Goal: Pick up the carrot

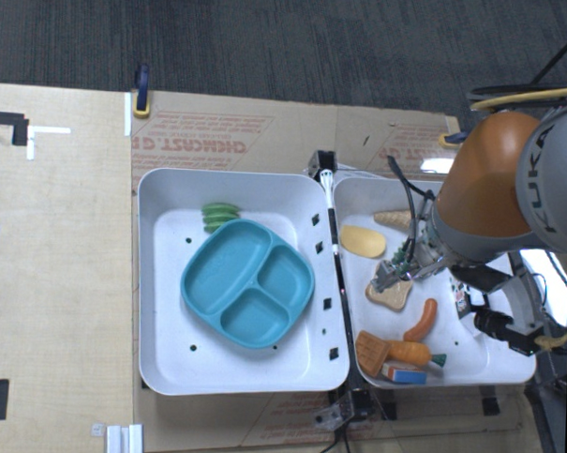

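The carrot [412, 352], orange with a green top at its right end, lies near the front of the right bin [502, 371]. It rests between a brown ridged food piece [373, 352] and a red sausage [421, 320]. My gripper [392, 274] hangs over the middle of that bin, just above a slice of toast [391, 295]. It is well behind the carrot and apart from it. The arm's orange band [487, 173] covers the bin's back right part.
A yellow lemon-shaped piece [363, 241] and a tan cone [392, 218] lie at the back of the right bin. A small red and blue box [406, 374] sits at its front wall. The left bin [159, 291] holds a blue divided plate [249, 282] and green pods [221, 213].
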Motion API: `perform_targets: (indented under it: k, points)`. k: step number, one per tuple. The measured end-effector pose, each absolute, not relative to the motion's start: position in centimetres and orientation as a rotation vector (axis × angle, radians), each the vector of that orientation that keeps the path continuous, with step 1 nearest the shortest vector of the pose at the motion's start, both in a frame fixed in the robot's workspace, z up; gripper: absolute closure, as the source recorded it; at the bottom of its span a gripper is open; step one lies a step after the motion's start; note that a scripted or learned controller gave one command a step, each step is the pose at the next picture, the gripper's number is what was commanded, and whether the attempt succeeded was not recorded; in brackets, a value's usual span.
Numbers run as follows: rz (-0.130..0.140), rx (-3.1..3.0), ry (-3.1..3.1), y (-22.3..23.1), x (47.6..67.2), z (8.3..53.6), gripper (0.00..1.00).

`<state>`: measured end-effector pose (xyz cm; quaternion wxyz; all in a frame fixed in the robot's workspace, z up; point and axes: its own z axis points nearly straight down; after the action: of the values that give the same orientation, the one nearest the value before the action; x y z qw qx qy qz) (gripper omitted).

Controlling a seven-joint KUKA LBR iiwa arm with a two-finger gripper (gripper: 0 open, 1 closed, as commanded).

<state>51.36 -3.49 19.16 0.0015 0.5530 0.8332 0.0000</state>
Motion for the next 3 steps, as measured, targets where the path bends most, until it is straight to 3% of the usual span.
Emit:
perform_targets:
  k: [1,2,3]
  points:
    - [-0.002,2.089,2.346,-3.2,50.2,19.1,1.00]
    - [-0.002,2.089,2.345,-3.2,50.2,19.1,0.00]
    - [-0.006,2.246,2.195,-6.0,57.1,19.1,0.00]
